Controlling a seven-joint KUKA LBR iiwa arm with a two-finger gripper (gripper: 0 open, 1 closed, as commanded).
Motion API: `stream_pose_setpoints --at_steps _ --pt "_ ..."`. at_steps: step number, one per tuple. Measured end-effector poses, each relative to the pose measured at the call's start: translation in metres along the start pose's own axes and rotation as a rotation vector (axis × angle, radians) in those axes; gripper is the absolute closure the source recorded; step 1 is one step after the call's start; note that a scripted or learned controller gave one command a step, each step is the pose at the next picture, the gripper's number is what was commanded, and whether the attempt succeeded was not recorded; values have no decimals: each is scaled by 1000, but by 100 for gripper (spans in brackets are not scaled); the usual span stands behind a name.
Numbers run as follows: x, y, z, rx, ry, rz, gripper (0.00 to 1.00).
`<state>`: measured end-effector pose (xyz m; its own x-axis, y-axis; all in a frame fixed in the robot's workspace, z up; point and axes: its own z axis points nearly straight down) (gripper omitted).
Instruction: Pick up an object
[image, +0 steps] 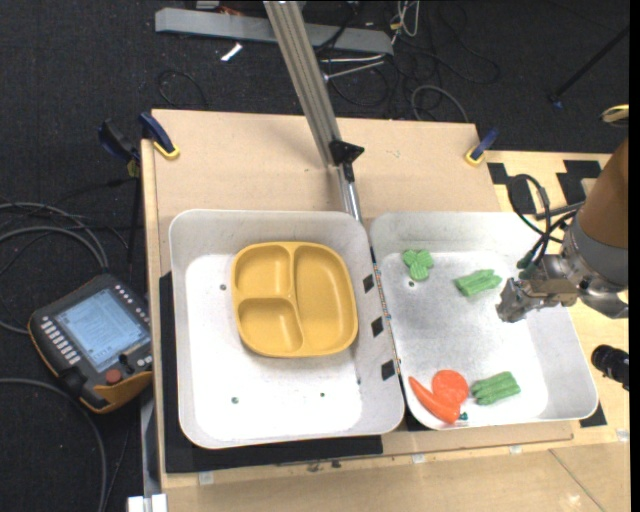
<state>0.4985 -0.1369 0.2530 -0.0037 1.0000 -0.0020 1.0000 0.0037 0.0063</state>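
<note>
Gripper (512, 303): we see it over the right bin (560, 350), right of the green piece (477, 283); we cannot tell the jaws' state.
Yellow tray (296, 299): left of that bin.

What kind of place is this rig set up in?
Probably a robotics lab or test cell: a plywood bench bearing two white bins, a teach pendant lying on the dark floor beside loose cables, and toy food as practice objects.

On the counter (250, 160), the left bin (200, 330) holds a divided tray (295, 300). Right of that tray, the right bin (560, 360) holds four small toys (478, 283), two at its far side, two near its front edge.
</note>
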Motion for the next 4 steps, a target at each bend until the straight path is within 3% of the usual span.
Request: stream_pose_setpoints --at_steps 4 --pt "201 33 28 7 3 -4 100"
